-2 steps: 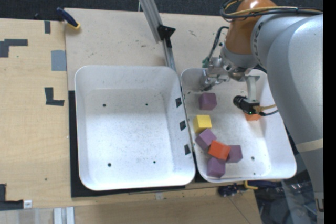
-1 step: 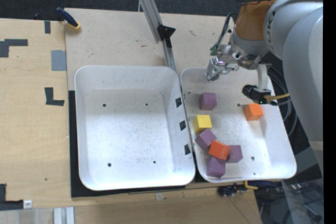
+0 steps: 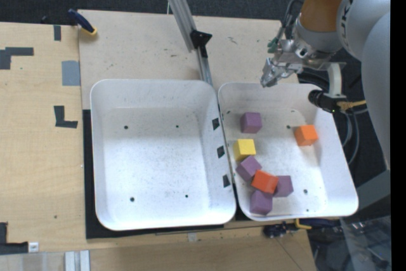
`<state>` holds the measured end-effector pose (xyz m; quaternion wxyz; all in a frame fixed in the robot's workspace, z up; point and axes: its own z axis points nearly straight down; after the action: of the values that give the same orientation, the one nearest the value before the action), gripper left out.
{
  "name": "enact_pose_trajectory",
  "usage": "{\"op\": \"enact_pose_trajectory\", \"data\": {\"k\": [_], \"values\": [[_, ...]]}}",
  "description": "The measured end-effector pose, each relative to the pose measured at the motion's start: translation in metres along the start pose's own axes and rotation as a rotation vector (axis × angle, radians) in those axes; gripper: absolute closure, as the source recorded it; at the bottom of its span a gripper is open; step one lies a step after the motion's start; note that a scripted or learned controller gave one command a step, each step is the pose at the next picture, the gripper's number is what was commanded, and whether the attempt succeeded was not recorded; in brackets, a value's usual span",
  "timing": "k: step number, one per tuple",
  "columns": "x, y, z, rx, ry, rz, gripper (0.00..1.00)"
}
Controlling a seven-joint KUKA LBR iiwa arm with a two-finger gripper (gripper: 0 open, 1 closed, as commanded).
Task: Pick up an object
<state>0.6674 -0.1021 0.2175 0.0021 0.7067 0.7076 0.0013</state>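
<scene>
Left white plastic bin carries no blocks; right white plastic bin holds them all. Left to right: small yellow foam cube, a touching heap of purple foam cubes around a red-orange foam block, lone purple foam cube, lone orange foam cube. All near-cubic, no real long axis; faces sit skewed to the bin walls. Jaws of the gripper hang over the far rim, carrying nothing; opening width cannot be told. Risk: a descent into the heap likely pinches two blocks or nudges them apart; skewed faces may slip.
</scene>
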Motion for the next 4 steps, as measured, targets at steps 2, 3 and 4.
{"op": "enact_pose_trajectory", "data": {"k": [2,3,4], "values": [[0.045,-0.036,-0.031,0.007,0.003,-0.003,1.0],[0.092,-0.078,-0.027,0.009,0.003,-0.004,1.0],[0.126,-0.108,-0.03,0.008,0.003,-0.003,1.0]]}}
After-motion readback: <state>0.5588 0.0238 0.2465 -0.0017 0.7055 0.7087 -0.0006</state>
